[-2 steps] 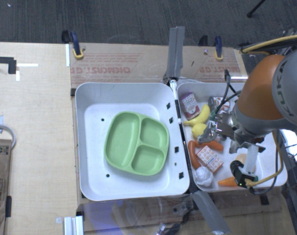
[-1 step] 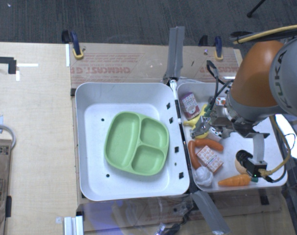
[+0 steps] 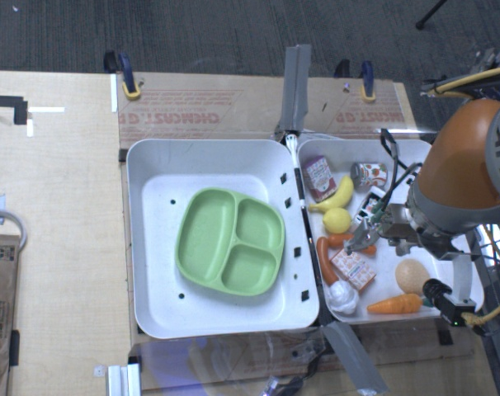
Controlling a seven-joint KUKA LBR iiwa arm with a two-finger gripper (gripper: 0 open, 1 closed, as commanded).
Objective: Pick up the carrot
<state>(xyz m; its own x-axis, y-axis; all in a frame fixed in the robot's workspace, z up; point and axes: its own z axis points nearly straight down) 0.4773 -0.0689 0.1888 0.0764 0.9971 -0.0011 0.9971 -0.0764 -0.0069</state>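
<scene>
Carrot, orange and tapered (image 3: pixel 394 305), lies at the near edge of the right white bin (image 3: pixel 415 144), just near of a tan egg (image 3: pixel 412 275). The gripper (image 3: pixel 365 239) hangs left of them over a small red-and-white carton (image 3: pixel 353 270); whether its fingers are apart cannot be told.

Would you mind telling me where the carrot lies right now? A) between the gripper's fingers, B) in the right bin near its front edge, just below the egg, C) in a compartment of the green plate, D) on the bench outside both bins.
B: the carrot lies on the floor of the right bin by its front edge, just below the egg, apart from the gripper and the green plate.
</scene>
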